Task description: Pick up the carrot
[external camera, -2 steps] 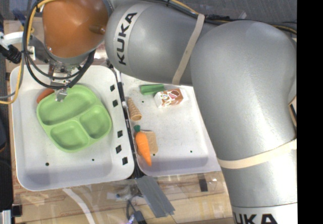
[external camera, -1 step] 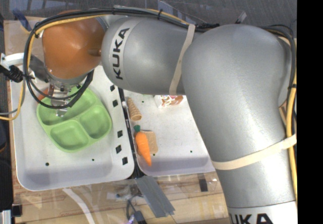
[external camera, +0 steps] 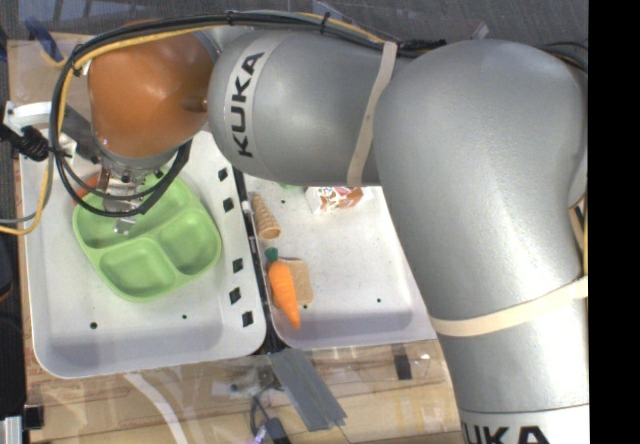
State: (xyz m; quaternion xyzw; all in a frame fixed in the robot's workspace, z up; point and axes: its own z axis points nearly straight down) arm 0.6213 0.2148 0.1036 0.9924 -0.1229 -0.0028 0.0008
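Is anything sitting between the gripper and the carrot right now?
Yes. The gripper hangs over the green divided tray in the left bin. The carrot lies in the right bin, beside a tan block, so the bins' shared raised rims stand between them.

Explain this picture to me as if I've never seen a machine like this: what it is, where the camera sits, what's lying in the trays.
The big grey shape with the orange band is a KUKA robot arm, reaching in from the right. One camera looks down on the bench at a slant. Two shallow white plastic bins sit side by side. The left bin holds a light green divided plastic plate; the arm's claw hangs over that plate's edge, too hidden to judge. The right bin holds a small orange carrot with a green top, lying on a tan flat piece, with a brown ridged cone-like item and a small white and red item nearby. The carrot lies untouched.
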